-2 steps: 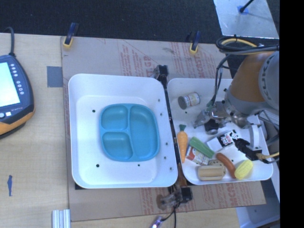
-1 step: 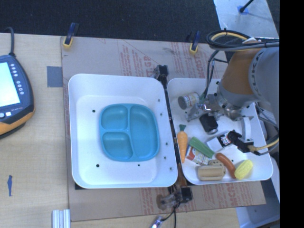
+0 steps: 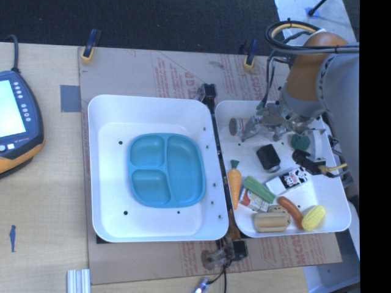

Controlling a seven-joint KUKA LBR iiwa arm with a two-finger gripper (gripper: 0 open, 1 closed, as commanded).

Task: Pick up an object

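I am hovering my claw (image 3: 253,127) over the far part of the right bin (image 3: 333,224), and I cannot tell how my claw is set, because the metal parts there blur into each other. Nothing is showing as held. The closest thing to my claw is a small black block (image 3: 267,157), matte and boxy, lying just toward the near side of it. Farther the same way, an orange carrot (image 3: 234,187) with a green tip is lying long and tapered against the bin's left wall. Beside it are sitting a flat green wedge (image 3: 259,189), a small white-and-red packet (image 3: 247,200), a tan bun-shaped piece (image 3: 271,221), a glossy red-orange sausage (image 3: 289,209) and a bumpy yellow corn piece (image 3: 313,217). A small black-and-white patterned box (image 3: 294,180) is lying between those and my wrist side. A dark teal rounded object (image 3: 300,141) is sitting just beside my claw, under my wrist.

My arm (image 3: 339,90) is reaching in from the right, grey and smooth, with its orange band (image 3: 311,66) bending down toward the bin.

Well to the other side of my claw, the left bin (image 3: 101,163) is holding a light blue plastic tray (image 3: 166,169) with three compartments. Both bins are resting on brown cardboard over the wooden worktop (image 3: 43,224).
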